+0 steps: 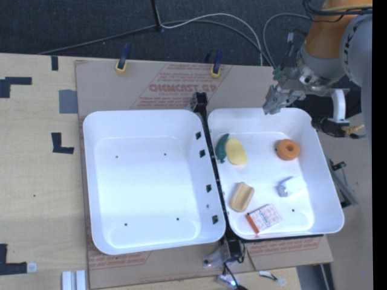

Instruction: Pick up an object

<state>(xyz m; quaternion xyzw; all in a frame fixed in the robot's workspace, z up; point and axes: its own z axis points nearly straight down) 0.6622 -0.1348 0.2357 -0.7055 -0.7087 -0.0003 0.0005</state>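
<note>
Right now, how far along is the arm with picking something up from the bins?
Nothing looks picked yet. The pincer hangs over the back rim of the right bin, with no object seen in it. All the objects lie on the bin floor: orange ring, yellow piece, tan piece, red and white packet, small pale object. Left to do: descend, grasp one, lift.

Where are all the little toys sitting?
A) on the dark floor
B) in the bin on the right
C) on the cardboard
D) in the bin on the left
B: the orange donut, the yellow lemon, the tan bread piece and the red and white packet all lie inside the right bin.
</note>
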